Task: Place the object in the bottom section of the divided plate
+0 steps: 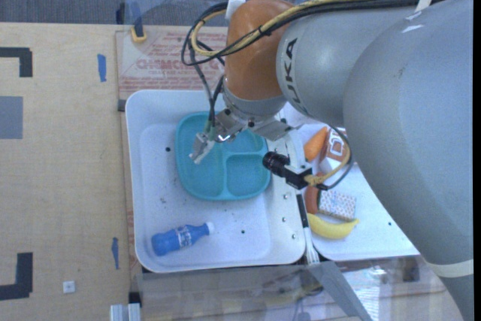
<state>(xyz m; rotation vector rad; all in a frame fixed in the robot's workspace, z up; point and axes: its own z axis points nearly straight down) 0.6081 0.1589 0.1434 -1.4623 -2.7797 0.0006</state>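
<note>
**A:** Closest to you is the small blue plastic bottle with a white cap [180, 237]. It's lying on its side on the floor of the shallow white left bin [143, 184], well apart from everything else. Over in the right-hand bin there's a yellow banana [331, 226] among other bits.

**B:** So which of those is the object?

**A:** That's your first risk, because you can't say from here. One step further back is the teal plastic divided plate [240, 177], flat in the left bin, and the sections you can see look bare. The two-finger gripper [203, 146] hangs low over the plate's left side, near a divider ridge. I can't tell how far open it is or whether it's carrying anything. There's something pale at its tip, but it's too small to make out.

**B:** What goes wrong if it releases there?

**A:** As I read it, a drop onto a ridge could roll into the wrong section or tip over the rim. If it's carrying nothing, you get an empty placement.

**B:** Anything behind that?

**A:** The bulky grey and orange arm [323, 64] hides the plate's far edge, so you can't check that side. Above the wrist, the looped yellow and black cables [197, 41] hang slack and could snag.
</note>
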